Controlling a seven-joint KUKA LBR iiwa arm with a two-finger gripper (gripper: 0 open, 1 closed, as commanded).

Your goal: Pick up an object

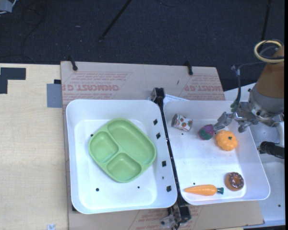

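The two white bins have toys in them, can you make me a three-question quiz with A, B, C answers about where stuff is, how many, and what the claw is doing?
1. Where does the light green divided plastic plate lie?
A. left white bin
B. right white bin
C. on the cardboard

2. How many toys lie in the right bin?
A. two
B. five
C. eight

3. What is the claw doing?
A. lifting the plate
B. hanging by the purple toy and round orange toy fruit
C. carrying the orange toy carrot

Answers: 1 A, the plate fills the left bin's floor. 2 B, small patterned cup, purple toy, orange fruit, carrot, brown doughnut. 3 B, the claw sits just above those two toys.
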